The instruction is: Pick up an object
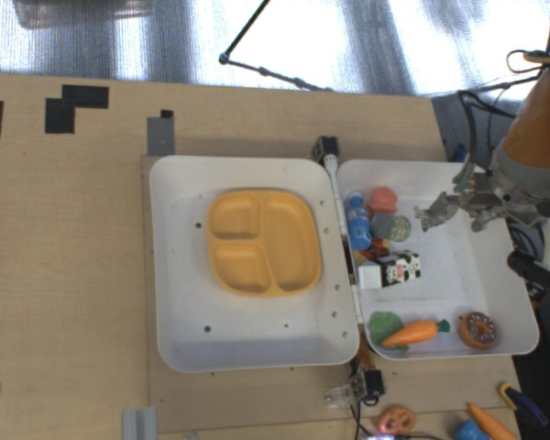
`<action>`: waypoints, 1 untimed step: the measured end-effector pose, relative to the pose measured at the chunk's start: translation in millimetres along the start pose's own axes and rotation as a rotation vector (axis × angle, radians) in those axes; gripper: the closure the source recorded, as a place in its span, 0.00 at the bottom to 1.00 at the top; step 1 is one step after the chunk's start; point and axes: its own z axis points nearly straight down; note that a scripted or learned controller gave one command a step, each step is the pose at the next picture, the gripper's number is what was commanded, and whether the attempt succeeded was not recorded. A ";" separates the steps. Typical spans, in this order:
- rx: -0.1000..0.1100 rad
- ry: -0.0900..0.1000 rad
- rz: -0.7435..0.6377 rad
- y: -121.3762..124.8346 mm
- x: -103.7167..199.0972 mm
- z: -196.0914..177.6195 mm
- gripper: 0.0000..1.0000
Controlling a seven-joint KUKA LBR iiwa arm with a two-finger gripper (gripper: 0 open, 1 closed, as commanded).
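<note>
Hovering open, the end effector (pixel 437 212) sits right of the grey ball (pixel 384 225) — nothing gripped.

Left bin (pixel 165 246) holds a yellow divided plate (pixel 261 242), flat, roughly centered. Off the bins, on the desk (pixel 64 273) front edge: a pretzel (pixel 396 420) and an orange-blue toy (pixel 481 425). Black tape patches (pixel 73 106) sit far left.

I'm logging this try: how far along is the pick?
Done: the end effector hangs over the right bin. In hand: nothing visible between its fingers. Left: the whole grasp; the carrot, donut and milk carton lie in the bin.
</note>
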 end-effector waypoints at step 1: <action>0.001 0.001 0.024 48.3 20.7 86.7 0.00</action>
